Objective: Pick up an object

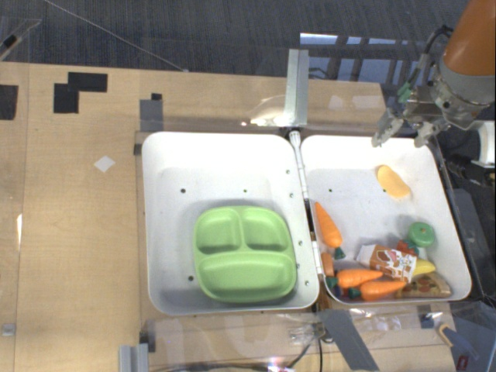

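The gripper [401, 136] is seen over the far edge of the right bin [349, 173], hung from the grey arm [457, 91] with its orange band, which enters from the right. Its two fingers [381, 135] are spread apart, pointing down toward the bin's rear wall, and nothing is held between them; no object is touched by them.

Just below and near the gripper, a small yellow-orange piece [394, 182] is laid on the bare white floor of the right bin, apart from the rest. Along the bin's left wall a carrot [327, 225] is laid lengthwise. At the near edge a cluster is gathered: two more carrots [370, 283] side by side, a small printed box [394, 262], a banana [422, 267] and a green round piece [421, 233] slightly apart toward the right wall.

In the left bin [178, 177] a green divided plate [244, 253] is set flat, toward the near right corner
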Controlling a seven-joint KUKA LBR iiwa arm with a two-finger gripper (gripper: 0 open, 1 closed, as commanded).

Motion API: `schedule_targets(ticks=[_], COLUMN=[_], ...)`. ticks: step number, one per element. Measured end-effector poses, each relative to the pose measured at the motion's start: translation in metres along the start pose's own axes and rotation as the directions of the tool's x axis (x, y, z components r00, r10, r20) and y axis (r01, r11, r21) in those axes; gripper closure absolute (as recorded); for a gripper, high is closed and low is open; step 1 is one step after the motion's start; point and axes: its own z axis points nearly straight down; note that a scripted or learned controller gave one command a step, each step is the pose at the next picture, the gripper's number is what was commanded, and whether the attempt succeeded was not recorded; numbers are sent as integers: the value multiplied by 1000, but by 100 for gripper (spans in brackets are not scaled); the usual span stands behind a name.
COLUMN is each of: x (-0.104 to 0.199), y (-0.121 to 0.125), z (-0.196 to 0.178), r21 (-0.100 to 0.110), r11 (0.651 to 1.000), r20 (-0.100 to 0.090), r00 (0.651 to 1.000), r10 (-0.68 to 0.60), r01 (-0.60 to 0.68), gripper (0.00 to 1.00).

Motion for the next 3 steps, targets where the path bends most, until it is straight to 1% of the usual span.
schedule_targets(ticks=[1, 2, 3], x=[-41, -56, -76], y=[-31, -11, 37], z=[101, 179, 186], r21=[1, -3, 5], r11=[995, 998, 998], r20=[1, 1, -4], r00=[995, 998, 998], r10=[96, 55, -61], r01=[-96, -55, 61], gripper=[0, 0, 0])
